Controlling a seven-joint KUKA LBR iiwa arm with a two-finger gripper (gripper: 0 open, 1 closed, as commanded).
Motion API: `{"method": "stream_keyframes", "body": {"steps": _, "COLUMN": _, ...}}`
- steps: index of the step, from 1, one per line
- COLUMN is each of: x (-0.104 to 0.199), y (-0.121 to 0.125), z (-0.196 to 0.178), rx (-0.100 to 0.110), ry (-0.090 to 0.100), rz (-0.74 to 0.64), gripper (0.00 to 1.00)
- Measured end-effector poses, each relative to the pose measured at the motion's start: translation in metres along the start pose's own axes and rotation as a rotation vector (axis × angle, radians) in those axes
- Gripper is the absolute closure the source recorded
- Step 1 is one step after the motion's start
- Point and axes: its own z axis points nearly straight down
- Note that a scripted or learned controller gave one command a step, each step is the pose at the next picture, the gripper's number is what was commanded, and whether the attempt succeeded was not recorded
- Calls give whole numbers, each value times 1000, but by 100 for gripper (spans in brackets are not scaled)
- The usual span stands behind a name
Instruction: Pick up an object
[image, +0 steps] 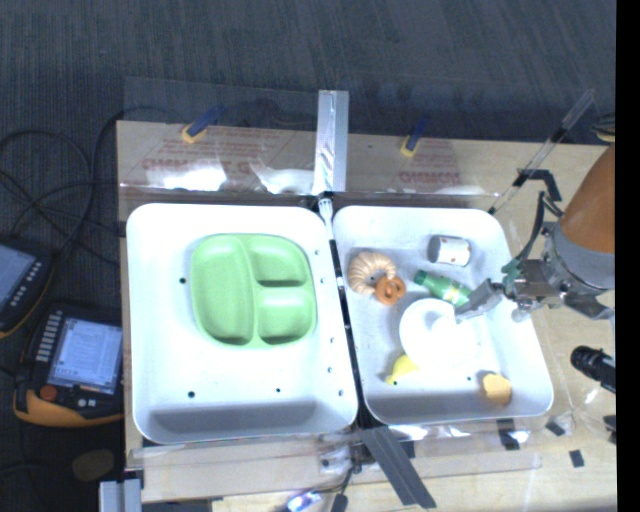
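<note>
The right bin (520, 340) holds several small objects. A tan ridged pastry-like toy (369, 267) and an orange ring (390, 290) lie at its left. Further in are a green bottle (442, 287), a grey-white cylinder (449, 250), a white round dish (430, 327), a yellow piece (400, 368) and an orange-yellow piece (494, 385). My gripper (478, 303) reaches in from the right and hangs low over the bin's right-middle. Its tip is just right of the green bottle and above the dish's edge. Nothing is seen held in it.
The left bin (160, 390) contains a green divided tray (252, 288). A metal divider strip (330, 150) stands behind the seam between the bins. The arm's orange band (592, 205) and cables sit at the right edge. Tablets and cords lie off the bench at left.
</note>
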Motion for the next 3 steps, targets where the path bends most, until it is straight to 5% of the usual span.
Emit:
{"method": "stream_keyframes", "body": {"steps": 1, "x": 1, "y": 1, "z": -8, "rx": 2, "ry": 1, "rz": -1, "gripper": 100}}
{"method": "stream_keyframes", "body": {"steps": 2, "x": 1, "y": 1, "z": -8, "rx": 2, "ry": 1, "rz": -1, "gripper": 0}}
{"method": "stream_keyframes", "body": {"steps": 3, "x": -22, "y": 59, "z": 49, "rx": -1, "ry": -3, "rz": -126, "gripper": 0}}
